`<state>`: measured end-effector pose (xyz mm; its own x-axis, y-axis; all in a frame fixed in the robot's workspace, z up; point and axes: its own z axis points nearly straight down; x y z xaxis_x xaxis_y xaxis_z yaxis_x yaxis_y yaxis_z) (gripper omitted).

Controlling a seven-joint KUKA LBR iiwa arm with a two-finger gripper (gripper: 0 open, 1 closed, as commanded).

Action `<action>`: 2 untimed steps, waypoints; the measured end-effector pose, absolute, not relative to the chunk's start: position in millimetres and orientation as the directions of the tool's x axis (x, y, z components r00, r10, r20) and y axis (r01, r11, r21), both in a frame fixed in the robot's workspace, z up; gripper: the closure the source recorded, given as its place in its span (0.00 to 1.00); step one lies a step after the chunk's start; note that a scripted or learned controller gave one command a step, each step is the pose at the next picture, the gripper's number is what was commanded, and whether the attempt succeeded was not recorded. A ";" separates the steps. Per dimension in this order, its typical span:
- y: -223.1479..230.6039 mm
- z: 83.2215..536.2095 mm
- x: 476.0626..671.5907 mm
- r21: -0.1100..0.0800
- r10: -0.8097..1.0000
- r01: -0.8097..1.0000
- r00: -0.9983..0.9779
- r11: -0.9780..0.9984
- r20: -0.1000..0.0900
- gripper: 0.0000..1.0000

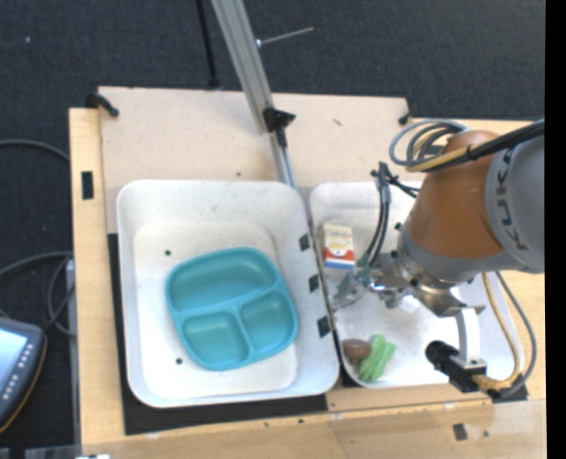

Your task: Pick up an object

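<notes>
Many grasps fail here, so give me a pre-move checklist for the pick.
1. Targets in right bin: ok. A box, a green item and a brown item lie there.
2. Gripper over that bin: ok, between box and green item.
3. Anything held: cannot tell; the wrist hides it.
4. Green and brown items apart: not ok, they touch.
5. Box clear of wall: not ok, near the bin's left wall.
6. Left bin: ok, holds a blue tray, away from the arm.
</notes>
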<state>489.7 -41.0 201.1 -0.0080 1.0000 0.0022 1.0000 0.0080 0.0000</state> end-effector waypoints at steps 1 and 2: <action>38.5 200.7 490.1 0.001 1.000 1.000 -0.009 0.009 0.003 0.00; 34.2 200.7 490.3 0.001 1.000 1.000 0.000 0.000 0.001 0.00</action>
<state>490.3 34.2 200.7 -0.0004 1.0000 0.0013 1.0000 0.0004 0.0014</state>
